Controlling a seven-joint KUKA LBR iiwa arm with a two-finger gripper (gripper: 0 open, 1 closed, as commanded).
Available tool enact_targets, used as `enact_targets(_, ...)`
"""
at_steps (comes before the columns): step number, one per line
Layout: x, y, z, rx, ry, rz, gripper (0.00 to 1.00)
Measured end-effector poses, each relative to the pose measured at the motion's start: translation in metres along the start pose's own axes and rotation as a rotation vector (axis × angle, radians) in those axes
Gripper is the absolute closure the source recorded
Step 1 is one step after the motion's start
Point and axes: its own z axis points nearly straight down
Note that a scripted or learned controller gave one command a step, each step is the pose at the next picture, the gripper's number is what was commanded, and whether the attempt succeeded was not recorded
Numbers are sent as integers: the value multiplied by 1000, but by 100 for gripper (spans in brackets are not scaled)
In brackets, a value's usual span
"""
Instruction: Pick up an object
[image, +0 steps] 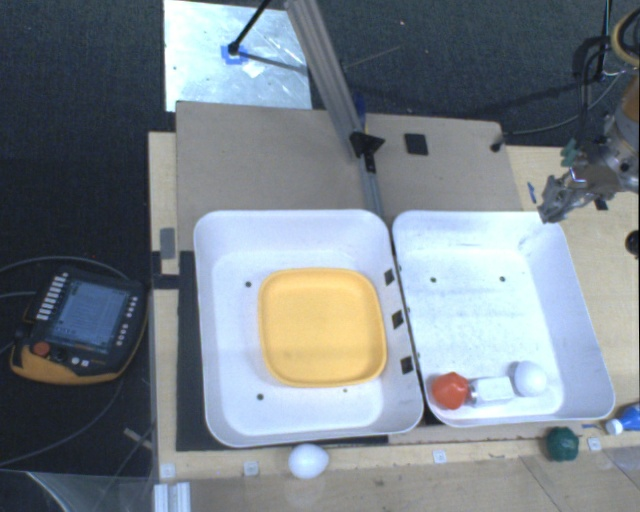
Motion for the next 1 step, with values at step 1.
enact_targets(1,52,-5,0,3,1,-3,100)
